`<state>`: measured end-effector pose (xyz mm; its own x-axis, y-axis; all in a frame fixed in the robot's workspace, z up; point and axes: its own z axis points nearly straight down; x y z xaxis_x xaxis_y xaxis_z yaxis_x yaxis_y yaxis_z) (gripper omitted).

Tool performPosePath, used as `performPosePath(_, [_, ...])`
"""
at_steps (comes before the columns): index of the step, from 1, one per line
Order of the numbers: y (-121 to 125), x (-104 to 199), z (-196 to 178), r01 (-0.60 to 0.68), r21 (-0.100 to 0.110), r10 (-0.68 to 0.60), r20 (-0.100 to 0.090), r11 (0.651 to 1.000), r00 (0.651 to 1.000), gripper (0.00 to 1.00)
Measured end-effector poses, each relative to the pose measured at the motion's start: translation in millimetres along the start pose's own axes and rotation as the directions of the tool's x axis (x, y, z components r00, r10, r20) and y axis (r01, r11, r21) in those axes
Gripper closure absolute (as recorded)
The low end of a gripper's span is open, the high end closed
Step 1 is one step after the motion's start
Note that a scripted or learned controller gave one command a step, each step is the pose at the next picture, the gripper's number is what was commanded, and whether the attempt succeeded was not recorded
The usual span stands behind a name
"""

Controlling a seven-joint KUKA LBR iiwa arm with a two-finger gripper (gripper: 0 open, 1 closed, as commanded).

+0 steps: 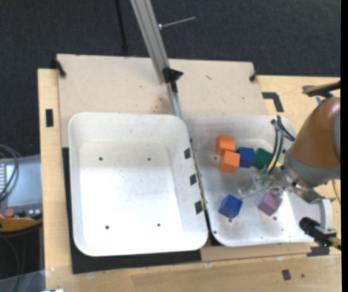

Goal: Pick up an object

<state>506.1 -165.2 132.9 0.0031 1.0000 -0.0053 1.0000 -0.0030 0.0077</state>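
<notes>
The right bin (222, 236) holds several small blocks. Two orange blocks (227, 152) sit near its middle, with a blue block (246, 157) and a green block (263, 158) to their right. Another blue block (230, 206) lies toward the front, and a purple block (269, 204) lies right of it. My gripper (264, 185) hangs low over the bin's right part, just above the purple block and below the green one. Nothing shows between its fingers.
The left bin (83, 163) stands beside the right one. A slanted aluminium post (151, 32) rises behind the bins. Cables and a control pendant (13, 190) lie off the bench's left edge.
</notes>
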Motion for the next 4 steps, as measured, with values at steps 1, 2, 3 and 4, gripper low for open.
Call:
performPosePath(1, [1.7, -0.8, -12.0, -0.006, -0.005, 0.006, 0.0, 1.0, 1.0, 1.0])
performPosePath(2, [4.7, -8.0, -56.5, 0.001, 0.001, -0.001, -0.003, 1.0, 1.0, 1.0])
performPosePath(3, [10.6, -10.3, -100.4, 0.006, 0.002, -0.006, -0.003, 1.0, 1.0, 1.0])
performPosePath(4, [11.6, -11.6, -120.3, 0.008, 0.005, -0.008, -0.004, 1.0, 1.0, 1.0])
